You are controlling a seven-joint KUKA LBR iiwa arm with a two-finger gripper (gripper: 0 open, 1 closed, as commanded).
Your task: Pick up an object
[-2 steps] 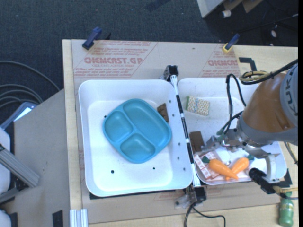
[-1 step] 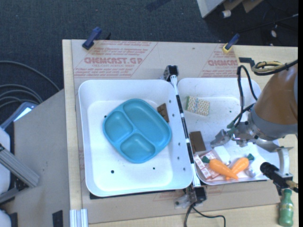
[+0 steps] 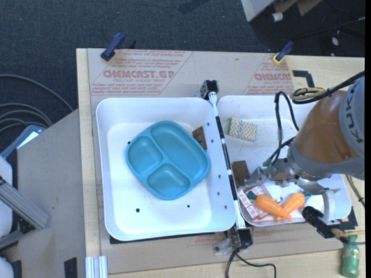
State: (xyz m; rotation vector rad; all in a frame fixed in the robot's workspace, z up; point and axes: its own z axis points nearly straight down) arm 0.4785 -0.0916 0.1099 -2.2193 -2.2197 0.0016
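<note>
Pincer (image 3: 272,181) low in right white bin (image 3: 261,104), near bench's front edge, finger spread impossible to tell. Orange plastic carrots (image 3: 279,206) just beside, on clear packet (image 3: 255,198). Centre over one carrot, descend vertically, avoid bin wall. Blue divided plastic tray (image 3: 167,159) in left bin (image 3: 116,155).

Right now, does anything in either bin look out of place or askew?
Mostly tidy. The blue divided plate lies rotated in the left bin. In the right bin, orange carrot-like pieces and a packet crowd the near corner beside the gripper.
</note>
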